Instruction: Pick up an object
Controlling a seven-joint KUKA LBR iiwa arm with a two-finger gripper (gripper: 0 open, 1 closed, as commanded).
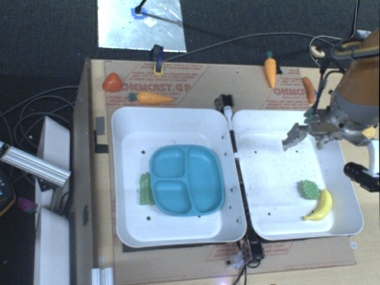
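Observation:
In the right bin (261, 227) a yellow banana (320, 206) lies near the front right corner. A small green knobbly object (308, 188) touches the banana's upper end. My gripper (308, 140) hangs over the back right part of this bin, above and behind both objects. It is open, its two grey fingers spread with nothing between them. The left bin (127, 159) holds a blue divided plate (187, 180) and a green piece (145, 189) against the plate's left edge.
On the cardboard behind the bins lie an orange carrot (154, 98), a red-orange piece (111, 82), a second carrot (271, 71) and an orange stick (309, 89). A blue and yellow clamp (157, 60) sits at the back edge. A black divider (233, 153) separates the bins.

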